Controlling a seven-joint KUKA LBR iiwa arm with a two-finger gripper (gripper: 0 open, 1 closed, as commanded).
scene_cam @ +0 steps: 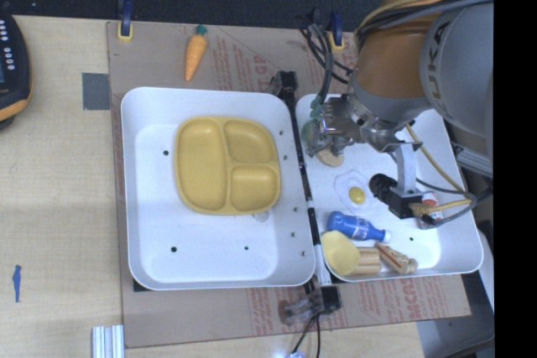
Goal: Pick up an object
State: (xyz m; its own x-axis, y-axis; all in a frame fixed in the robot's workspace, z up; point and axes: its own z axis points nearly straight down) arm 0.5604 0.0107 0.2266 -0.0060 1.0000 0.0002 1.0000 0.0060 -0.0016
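One arm low over right bin (pixel 453 260), fingers (pixel 323 138) near tan obj (pixel 329 153), open/closed unclear.

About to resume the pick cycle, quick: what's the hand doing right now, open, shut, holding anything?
Hand: low over the right bin near its upper left corner; open or shut cannot be told, nor whether it holds anything.
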